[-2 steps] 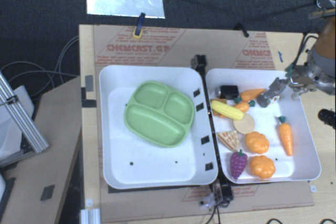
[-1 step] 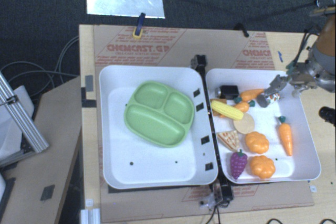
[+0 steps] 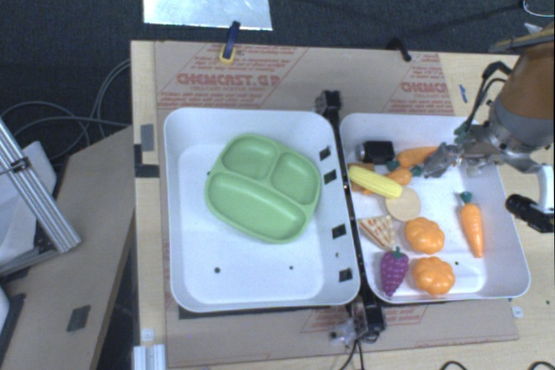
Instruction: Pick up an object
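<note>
Gripper hovers just right of the orange carrot piece, whose long axis runs left-right; jaw state unclear.

Both white bins look like smooth, faintly glossy plastic, as does the matt green divided plate. The toy carrot and pumpkins have a shiny plastic sheen, and the counter is printed brown cardboard.
</note>
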